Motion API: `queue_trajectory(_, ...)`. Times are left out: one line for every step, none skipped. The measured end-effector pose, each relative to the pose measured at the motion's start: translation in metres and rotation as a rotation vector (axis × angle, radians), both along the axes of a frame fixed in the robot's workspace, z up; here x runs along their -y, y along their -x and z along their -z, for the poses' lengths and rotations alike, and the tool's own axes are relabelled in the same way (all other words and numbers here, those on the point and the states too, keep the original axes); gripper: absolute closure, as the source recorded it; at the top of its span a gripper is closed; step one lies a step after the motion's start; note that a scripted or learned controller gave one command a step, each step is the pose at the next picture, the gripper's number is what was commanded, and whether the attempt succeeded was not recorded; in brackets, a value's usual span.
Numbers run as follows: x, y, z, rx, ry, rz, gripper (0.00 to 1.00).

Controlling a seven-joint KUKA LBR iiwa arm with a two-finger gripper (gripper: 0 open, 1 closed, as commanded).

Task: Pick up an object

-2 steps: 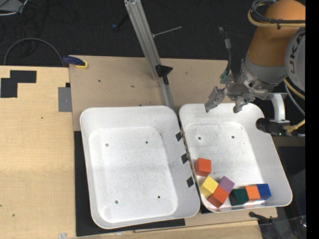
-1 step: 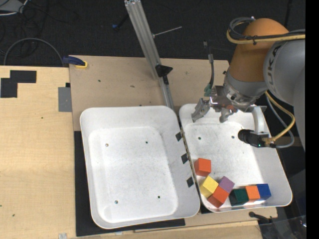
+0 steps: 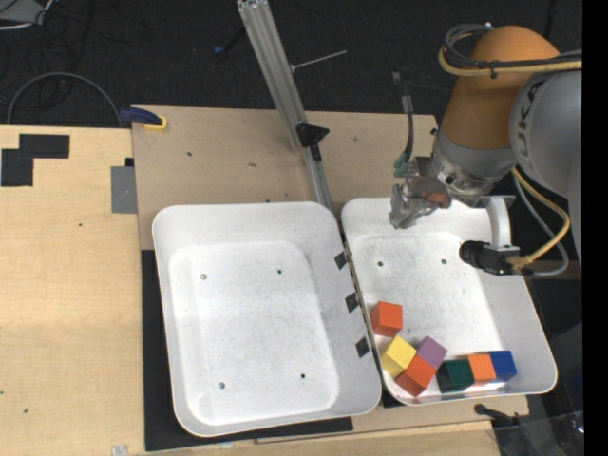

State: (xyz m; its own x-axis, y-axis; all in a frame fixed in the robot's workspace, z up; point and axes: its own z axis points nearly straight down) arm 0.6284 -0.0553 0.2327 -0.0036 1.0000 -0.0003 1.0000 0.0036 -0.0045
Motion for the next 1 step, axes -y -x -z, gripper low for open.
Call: queue_trajectory(-0.0384, 0.0763, 0.0347, -0.008, -0.003, -0.001, 1.00)
